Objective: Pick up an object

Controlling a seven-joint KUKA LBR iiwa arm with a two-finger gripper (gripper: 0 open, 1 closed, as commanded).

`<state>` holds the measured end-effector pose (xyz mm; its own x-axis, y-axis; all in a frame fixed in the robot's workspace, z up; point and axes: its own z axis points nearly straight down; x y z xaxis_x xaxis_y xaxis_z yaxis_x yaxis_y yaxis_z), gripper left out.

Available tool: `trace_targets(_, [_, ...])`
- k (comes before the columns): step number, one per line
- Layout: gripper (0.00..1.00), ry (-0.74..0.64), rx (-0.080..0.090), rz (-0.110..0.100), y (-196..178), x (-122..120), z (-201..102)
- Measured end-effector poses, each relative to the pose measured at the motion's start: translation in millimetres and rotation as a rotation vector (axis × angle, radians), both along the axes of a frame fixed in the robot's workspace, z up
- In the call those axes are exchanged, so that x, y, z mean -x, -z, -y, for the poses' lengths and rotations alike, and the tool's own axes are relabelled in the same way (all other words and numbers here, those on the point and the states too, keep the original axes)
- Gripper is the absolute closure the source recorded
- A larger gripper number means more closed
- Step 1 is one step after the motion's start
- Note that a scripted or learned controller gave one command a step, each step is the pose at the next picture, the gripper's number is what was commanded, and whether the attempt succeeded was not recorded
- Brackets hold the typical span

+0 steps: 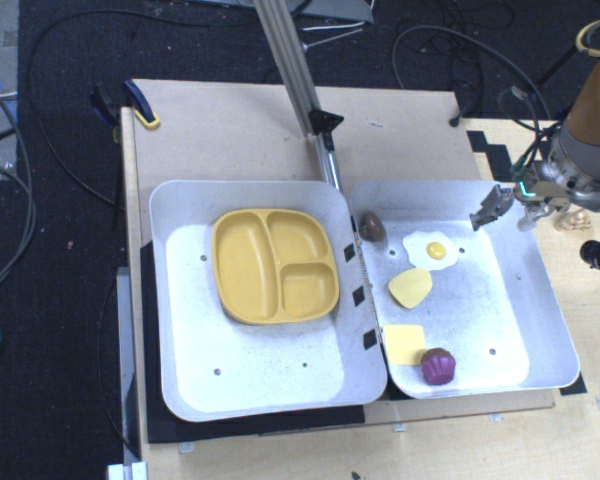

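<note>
The right bin point(540, 308) holds several toy foods. A fried egg point(432, 251) lies near its middle, with a brown lump point(371, 228) at the bin's left wall. Below the egg sit a pale yellow rounded slice point(410, 288), a yellow square slice point(403, 345) and a purple piece point(438, 366). My gripper point(505, 216) hangs over the bin's upper right corner, to the right of the egg and apart from it. It is open, with nothing between its fingers.
The left bin point(180, 318) carries a yellow divided plate point(275, 265). A slanted metal pole point(288, 53) rises from the divider between the bins. Cables lie on the dark floor around the bench.
</note>
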<state>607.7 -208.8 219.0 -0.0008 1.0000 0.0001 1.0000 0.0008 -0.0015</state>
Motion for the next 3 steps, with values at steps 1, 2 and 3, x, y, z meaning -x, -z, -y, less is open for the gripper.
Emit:
trace_targets(1, [0.0,0.0,0.001,0.002,-1,-1,0])
trace_targets(2, [0.0,0.001,0.0,-0.003,63,1,3])
trace_targets(3, [0.0,0.001,0.0,-0.002,107,5,0])
